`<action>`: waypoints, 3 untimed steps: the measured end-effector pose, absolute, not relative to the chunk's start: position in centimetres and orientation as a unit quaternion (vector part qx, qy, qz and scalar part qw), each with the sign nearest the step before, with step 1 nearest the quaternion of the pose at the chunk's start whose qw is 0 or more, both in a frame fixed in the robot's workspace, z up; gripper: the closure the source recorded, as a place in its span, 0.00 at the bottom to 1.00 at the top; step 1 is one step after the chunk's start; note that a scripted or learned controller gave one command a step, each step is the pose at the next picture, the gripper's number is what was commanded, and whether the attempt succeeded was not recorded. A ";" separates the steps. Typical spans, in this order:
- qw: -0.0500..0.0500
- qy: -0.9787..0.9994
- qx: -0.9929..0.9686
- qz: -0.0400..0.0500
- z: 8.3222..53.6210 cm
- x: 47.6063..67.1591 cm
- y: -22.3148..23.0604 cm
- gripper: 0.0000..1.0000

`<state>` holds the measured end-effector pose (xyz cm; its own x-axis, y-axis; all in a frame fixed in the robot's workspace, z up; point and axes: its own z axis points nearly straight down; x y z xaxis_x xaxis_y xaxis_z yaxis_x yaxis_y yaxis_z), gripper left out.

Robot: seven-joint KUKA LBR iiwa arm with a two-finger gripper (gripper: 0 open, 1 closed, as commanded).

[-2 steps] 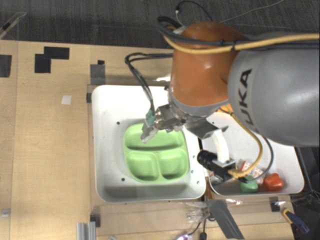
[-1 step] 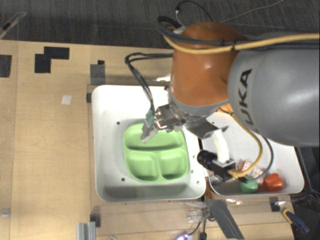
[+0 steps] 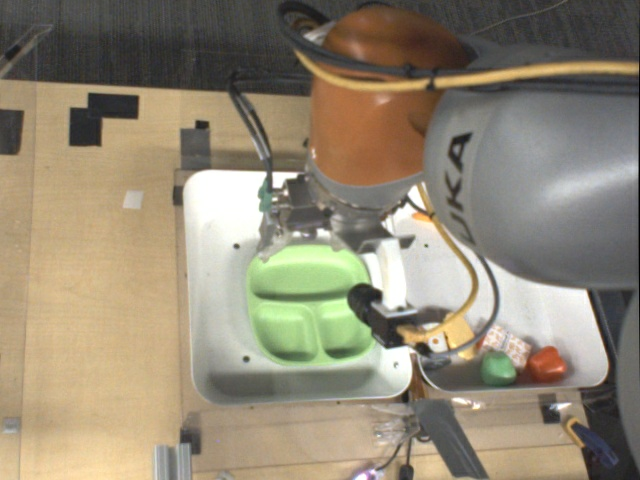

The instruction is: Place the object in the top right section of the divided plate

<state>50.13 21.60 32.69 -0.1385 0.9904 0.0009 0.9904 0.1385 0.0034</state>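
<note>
A light green divided plate [image 3: 290, 333] lies in the left white bin [image 3: 213, 268], with one long section at the far side and two smaller ones at the near side. Its sections that show hold nothing. My gripper [image 3: 298, 230] hangs below the orange wrist, right over the plate's far edge, and the wrist hides much of it. Nothing shows in its grasp. In the right bin [image 3: 592, 353], a green round object [image 3: 498, 369], a red object [image 3: 546, 364] and a white patterned one [image 3: 506, 345] lie together near the front.
The grey arm covers most of the right bin and the plate's right side. Wooden bench surface [image 3: 90, 298] stretches to the left of the bins. A dark floor [image 3: 150, 18] runs along the back.
</note>
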 end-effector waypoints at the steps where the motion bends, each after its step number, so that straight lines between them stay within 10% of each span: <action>1: 0.000 0.672 0.741 0.000 23.4 48.7 22.5 0.00; 2: 0.001 0.694 0.720 0.002 27.0 56.0 19.1 0.00; 3: 0.001 0.694 0.720 0.002 27.0 56.0 19.1 0.00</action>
